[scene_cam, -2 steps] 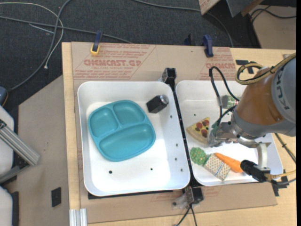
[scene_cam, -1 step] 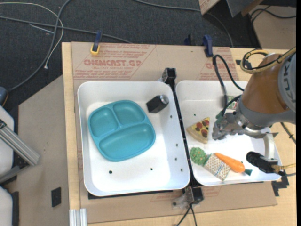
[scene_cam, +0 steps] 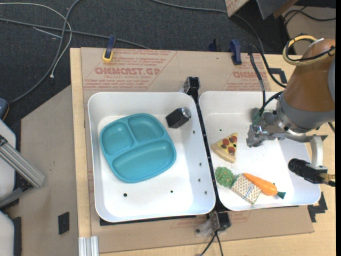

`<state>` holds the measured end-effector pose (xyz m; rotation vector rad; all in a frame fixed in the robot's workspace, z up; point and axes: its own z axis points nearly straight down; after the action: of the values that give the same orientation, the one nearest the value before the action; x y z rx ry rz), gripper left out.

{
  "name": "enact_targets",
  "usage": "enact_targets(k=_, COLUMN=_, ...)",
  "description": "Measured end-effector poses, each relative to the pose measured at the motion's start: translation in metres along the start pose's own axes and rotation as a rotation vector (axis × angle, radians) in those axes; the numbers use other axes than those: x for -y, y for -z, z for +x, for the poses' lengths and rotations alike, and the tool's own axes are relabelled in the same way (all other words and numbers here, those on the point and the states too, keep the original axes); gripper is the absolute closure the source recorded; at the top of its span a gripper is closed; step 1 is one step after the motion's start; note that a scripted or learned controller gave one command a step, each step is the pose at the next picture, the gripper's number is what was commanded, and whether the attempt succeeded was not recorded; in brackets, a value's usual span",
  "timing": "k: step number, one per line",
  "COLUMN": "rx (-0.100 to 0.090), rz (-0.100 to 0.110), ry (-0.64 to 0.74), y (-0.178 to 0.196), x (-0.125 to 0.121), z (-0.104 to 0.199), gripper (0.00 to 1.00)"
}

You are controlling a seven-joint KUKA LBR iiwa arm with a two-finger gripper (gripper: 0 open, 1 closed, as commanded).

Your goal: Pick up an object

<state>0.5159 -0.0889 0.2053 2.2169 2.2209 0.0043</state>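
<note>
Right bin [scene_cam: 298,199]: pizza slice [scene_cam: 226,146] beside gripper [scene_cam: 256,137].

Arm [scene_cam: 309,97] showing a rounded orange band over grey housing, a metallic gripper [scene_cam: 257,135] and black cabling looping alongside.

Robotics lab setup: cardboard-topped bench [scene_cam: 144,68] with blue clamps [scene_cam: 109,48], two white bins [scene_cam: 101,159], loose cables [scene_cam: 58,25] on dark carpet [scene_cam: 32,63], grey-orange arm [scene_cam: 309,89] at right.
</note>
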Motion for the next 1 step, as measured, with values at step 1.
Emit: enact_targets(k=1, rx=-0.001, rz=0.003, ry=-0.001, y=0.0041, x=-0.0006, z=0.0001, gripper=1.0)
